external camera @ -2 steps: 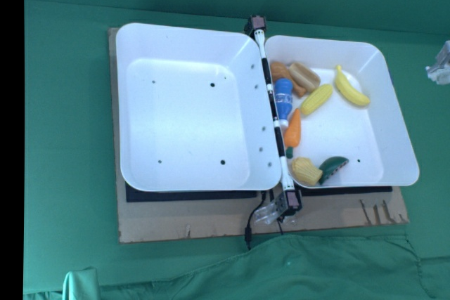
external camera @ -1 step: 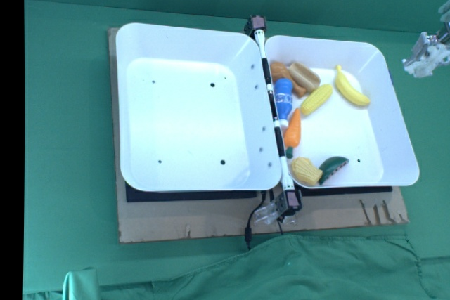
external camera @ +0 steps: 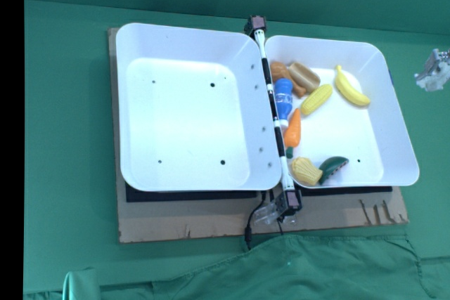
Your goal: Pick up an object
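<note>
The hand [external camera: 432, 72] hangs at the right edge of the frame, outside the right bin [external camera: 394, 123]; I cannot tell its state. Banana [external camera: 350, 87], corn [external camera: 316, 100], carrot [external camera: 293, 128] and blue bottle [external camera: 283, 98] lie inside that bin

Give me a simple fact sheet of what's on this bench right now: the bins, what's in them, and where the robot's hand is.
left bin: white, shallow
right bin: white, shallow, holds toy food
banana: near the far right corner
corn: left of the banana
hot dog: near the far left corner
blue bottle: along the left wall
carrot: just below the bottle
near edge: a yellow piece beside a dark green piece
gripper: at the right, outside the bins
bench cover: green cloth
</note>
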Controlling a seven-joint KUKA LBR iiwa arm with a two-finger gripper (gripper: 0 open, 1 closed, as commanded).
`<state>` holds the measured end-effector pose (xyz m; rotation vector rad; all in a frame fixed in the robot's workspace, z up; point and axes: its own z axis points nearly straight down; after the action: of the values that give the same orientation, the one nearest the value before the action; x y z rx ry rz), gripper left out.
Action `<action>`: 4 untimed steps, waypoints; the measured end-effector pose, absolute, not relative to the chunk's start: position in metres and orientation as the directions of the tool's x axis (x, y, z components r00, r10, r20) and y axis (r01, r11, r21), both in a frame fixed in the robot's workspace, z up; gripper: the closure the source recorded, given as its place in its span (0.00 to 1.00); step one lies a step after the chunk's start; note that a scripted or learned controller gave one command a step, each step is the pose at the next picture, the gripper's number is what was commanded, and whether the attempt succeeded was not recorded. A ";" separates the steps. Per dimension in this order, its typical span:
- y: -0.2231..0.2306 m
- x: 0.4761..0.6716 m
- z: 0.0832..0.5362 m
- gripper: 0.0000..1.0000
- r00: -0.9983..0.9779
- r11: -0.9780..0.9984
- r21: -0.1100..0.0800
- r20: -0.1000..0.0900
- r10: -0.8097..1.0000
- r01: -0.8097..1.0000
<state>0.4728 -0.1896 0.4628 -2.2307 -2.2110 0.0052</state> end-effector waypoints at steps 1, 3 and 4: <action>-0.095 0.468 0.501 1.00 -0.006 0.006 0.008 -0.001 1.000 1.000; -0.135 0.467 0.498 1.00 0.013 -0.013 0.011 -0.006 1.000 1.000; -0.190 0.467 0.463 1.00 0.010 -0.010 -0.002 -0.002 1.000 1.000</action>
<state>0.4667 -0.1903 0.4633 -2.2326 -2.2100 0.0049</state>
